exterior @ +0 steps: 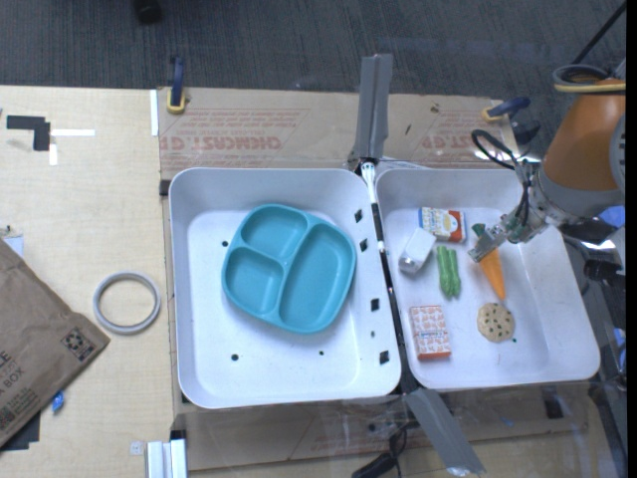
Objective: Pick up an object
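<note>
The right bin (567, 297) holds several toy foods. An orange carrot (496, 277) lies slanted near its right side, with a green tuft (479, 233) at its upper end. My gripper (491, 242) reaches in from the right and sits low over that upper end, touching or nearly touching it. A green pea pod (449, 272) lies just left of the carrot, and a round cookie (495, 322) just below it. A red-and-white snack box (429, 331) is at the front. A white block (416, 250) and a small orange-and-white carton (443, 224) are at the back.
The left bin (199, 357) holds a blue divided plate (289, 267). A roll of tape (126, 301) and a brown cardboard box (35, 347) lie on the bench to the left. The arm's orange band (587, 137) hangs over the right bin's back right corner.
</note>
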Robot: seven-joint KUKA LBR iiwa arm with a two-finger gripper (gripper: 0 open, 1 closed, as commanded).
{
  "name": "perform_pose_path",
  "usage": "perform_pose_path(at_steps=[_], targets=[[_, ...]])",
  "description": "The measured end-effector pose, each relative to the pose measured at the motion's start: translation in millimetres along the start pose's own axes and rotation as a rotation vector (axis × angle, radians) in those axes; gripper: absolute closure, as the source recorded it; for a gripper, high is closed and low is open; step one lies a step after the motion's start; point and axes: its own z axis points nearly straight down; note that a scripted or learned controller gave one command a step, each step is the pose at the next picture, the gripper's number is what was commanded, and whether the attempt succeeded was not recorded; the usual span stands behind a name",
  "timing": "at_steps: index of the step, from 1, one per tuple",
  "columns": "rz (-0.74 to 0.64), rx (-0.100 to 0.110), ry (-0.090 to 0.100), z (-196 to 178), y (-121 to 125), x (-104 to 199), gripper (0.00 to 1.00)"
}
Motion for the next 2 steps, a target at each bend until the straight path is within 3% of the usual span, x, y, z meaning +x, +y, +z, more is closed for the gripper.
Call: perform_pose_path(at_steps=[1, 2], targets=[[-0.077, 0.001, 0.000, 9.3, 34.8, -5.5, 1.00], [0.025, 0.002, 0.002, -119.5, 95.4, 81.4, 1.00]])
